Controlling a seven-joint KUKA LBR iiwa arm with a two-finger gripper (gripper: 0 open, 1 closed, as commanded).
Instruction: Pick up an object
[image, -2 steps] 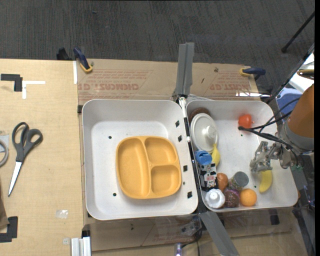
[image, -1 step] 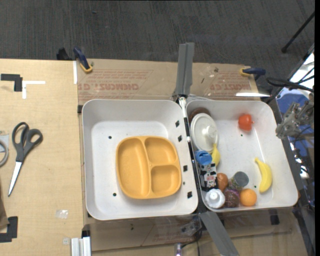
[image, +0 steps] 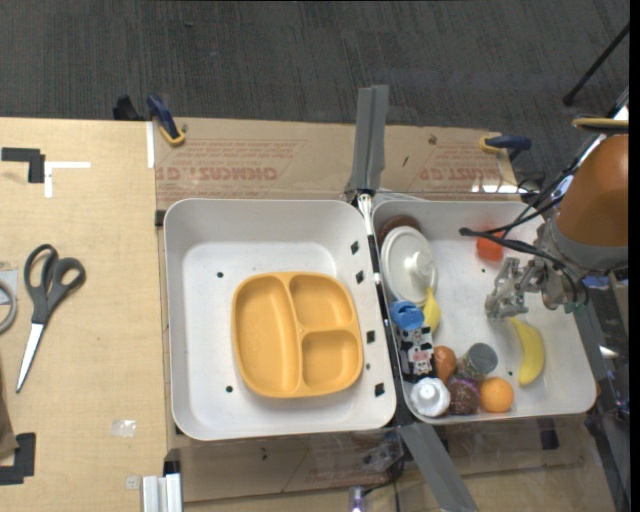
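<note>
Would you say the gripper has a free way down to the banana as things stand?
Probably yes. The gripper hangs just above the banana, which lies apart from the orange on bare floor of the right bin, nothing over it.

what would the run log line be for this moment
phase: reaching | gripper: over right bin, above banana | holding: nothing seen | left bin: yellow divided plate

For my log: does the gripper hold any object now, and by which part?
Nothing is held. The gripper hangs over the right bin, just above the banana.
</note>
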